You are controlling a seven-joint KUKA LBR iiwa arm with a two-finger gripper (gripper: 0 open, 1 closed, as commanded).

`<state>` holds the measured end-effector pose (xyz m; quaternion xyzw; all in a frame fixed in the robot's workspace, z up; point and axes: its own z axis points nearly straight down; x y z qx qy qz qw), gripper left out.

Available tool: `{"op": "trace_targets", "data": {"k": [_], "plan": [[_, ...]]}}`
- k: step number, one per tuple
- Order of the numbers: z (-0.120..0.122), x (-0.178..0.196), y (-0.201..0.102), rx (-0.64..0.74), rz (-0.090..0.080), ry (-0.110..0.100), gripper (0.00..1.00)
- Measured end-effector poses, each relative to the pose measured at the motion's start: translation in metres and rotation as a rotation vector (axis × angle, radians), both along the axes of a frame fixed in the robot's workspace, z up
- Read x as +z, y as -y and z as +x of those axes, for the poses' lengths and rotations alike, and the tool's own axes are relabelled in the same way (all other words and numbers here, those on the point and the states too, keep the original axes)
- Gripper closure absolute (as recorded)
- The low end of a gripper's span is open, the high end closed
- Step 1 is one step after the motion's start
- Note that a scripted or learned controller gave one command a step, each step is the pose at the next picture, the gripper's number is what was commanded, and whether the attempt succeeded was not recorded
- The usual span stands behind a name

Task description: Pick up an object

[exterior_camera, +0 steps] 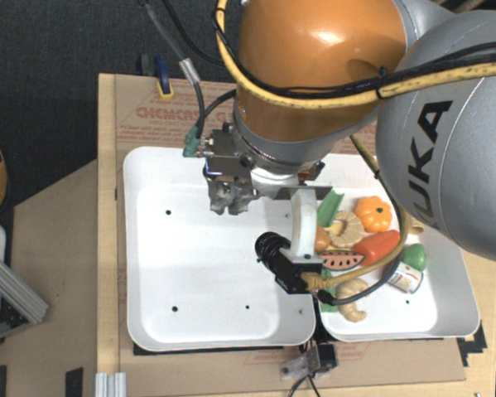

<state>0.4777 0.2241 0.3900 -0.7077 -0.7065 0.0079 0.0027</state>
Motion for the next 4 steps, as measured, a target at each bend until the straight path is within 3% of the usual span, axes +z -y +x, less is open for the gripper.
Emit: {"op": "trace_targets", "data": {"k": [1,2,3,4], "plan": [[0.002,0.131,0.0,0.003,0.015,0.03,1.0],[-0.001,-0.034,0.0,0.0,-0.001,-0.003,1.0],[0.002,0.014,0.0,0.003,0.01,0.019,1.0],[0.002,0.155,0.0,0.003,0.016,0.033,1.0]]}}
